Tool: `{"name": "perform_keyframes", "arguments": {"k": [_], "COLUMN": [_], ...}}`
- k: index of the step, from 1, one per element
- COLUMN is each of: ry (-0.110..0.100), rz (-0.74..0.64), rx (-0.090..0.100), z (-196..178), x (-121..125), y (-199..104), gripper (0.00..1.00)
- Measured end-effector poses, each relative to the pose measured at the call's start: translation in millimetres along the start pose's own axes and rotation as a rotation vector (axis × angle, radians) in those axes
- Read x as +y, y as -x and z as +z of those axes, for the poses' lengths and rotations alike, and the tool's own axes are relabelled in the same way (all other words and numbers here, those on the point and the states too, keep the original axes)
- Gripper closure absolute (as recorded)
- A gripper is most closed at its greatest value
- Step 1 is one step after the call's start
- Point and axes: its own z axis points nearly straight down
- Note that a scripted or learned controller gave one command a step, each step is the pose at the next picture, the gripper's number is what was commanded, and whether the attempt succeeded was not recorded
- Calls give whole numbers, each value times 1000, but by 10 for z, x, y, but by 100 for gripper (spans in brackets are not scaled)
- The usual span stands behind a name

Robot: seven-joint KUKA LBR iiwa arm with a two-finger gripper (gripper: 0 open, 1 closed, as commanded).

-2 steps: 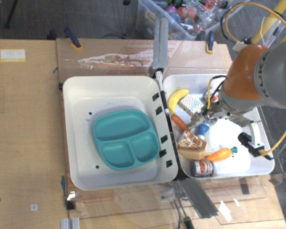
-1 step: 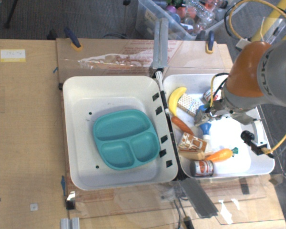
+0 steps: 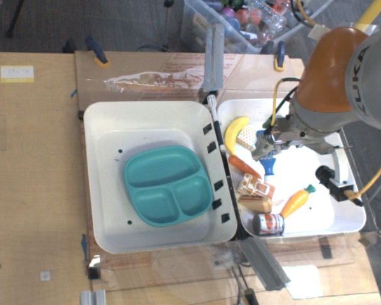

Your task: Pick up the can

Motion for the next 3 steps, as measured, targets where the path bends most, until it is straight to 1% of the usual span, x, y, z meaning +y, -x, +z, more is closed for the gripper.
{"name": "perform_keyframes", "arguments": {"k": [1, 2, 3], "ry": [1, -5, 0], "rz": [-13, 82, -229], "rx": [0, 0, 0], "z": [-181, -179, -2312], "x": [47, -688, -560], "y": [-782, -1810, -1857], "gripper": [100, 100, 100]}}
